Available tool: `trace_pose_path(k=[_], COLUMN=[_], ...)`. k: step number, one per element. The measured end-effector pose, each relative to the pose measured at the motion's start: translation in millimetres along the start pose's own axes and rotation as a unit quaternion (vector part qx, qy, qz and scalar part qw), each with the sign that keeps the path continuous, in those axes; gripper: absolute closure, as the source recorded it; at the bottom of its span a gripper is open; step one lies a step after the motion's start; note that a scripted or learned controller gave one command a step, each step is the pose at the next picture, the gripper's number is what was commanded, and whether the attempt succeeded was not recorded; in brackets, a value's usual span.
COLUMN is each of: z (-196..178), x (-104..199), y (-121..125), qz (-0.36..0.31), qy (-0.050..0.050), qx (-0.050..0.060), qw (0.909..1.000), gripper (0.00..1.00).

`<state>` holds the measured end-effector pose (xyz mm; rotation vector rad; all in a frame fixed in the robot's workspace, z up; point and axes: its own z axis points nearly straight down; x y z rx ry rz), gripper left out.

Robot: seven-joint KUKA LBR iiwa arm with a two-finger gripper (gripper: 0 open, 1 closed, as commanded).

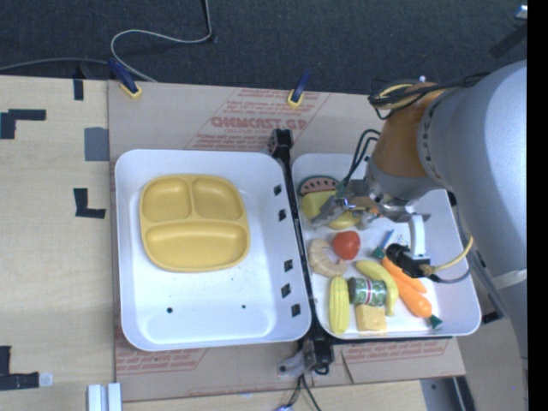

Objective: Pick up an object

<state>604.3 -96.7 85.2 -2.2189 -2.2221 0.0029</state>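
Observation:
The right bin (458, 315) holds a crowd of toy foods. Among them are a watermelon slice (318, 183), a yellow fruit (339, 222), a red tomato (347, 245), a beige piece (323, 259), a corn cob (340, 305), a green can (368, 291), a carrot (410, 290) and a cheese wedge (371, 318). My gripper (341, 207) hangs low over the bin's upper left part, right above the yellow fruit and just below the watermelon slice. The metal of the gripper hides part of the yellow fruit.
The left bin (137, 315) bears a yellow divided plate (194, 223). A black divider (289, 238) runs between the bins. The grey arm (488, 144) with its orange band (402, 144) covers the right bin's upper right corner. Cardboard lies under both bins.

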Motion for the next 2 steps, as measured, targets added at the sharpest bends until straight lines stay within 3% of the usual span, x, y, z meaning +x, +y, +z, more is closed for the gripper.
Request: trace_pose_path(k=[1,2], z=[-9.5,-9.5], x=[0.2,0.1], y=[0.3,0.3], qz=[-0.001,-0.001], qy=[0.0,-0.001], qx=[-0.001,-0.001], qw=[1.0,1.0], gripper=[1.0,0.0])
